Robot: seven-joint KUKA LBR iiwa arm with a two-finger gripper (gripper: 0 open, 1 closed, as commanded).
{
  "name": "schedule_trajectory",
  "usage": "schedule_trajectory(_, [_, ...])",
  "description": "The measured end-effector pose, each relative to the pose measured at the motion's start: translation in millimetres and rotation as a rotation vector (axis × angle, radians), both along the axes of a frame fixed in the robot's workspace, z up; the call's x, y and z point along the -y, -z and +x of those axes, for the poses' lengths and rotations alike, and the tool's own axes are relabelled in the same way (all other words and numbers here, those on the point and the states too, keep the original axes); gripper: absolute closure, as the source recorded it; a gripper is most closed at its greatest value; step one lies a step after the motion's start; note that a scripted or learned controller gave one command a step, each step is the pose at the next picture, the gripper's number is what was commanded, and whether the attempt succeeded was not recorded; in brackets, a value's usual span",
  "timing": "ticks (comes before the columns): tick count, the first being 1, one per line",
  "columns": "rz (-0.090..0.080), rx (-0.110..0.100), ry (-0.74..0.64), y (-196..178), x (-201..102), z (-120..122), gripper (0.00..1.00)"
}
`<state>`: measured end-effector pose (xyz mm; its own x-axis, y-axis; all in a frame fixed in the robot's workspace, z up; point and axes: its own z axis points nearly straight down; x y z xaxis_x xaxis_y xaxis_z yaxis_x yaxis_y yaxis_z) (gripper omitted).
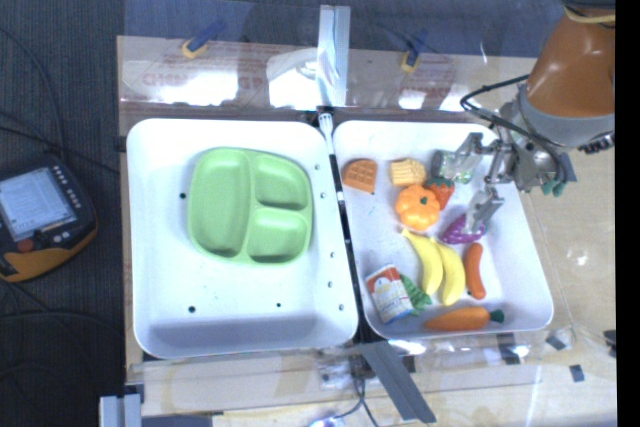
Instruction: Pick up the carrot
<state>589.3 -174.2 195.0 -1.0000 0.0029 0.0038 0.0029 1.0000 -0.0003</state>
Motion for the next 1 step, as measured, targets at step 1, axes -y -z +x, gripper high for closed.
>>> schedule_trajectory(1, [-0.002, 0.008, 0.027, 101.3, -28.1, 17.9, 0.0])
